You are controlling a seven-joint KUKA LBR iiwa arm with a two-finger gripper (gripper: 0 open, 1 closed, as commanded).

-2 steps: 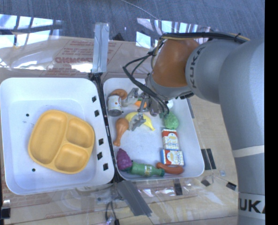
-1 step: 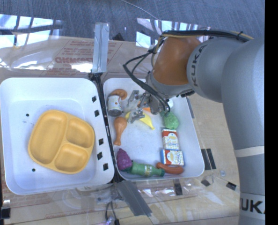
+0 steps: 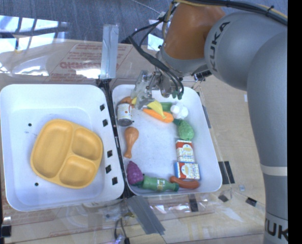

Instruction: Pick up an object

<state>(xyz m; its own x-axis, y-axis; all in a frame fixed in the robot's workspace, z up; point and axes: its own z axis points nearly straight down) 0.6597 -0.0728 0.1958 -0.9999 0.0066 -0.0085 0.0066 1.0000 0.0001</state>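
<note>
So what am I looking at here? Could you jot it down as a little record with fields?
arm: grey with orange band, reaching in from the right
end effector: over the far end of the right bin
right bin contents: toy foods, among them a drumstick, carrot, purple grapes, two small cartons
left bin contents: yellow divided tray
grasp: cannot tell

A divided tray [image 3: 65, 153] lies in the left bin [image 3: 13, 100]; food items fill the right bin [image 3: 209, 156].
</note>
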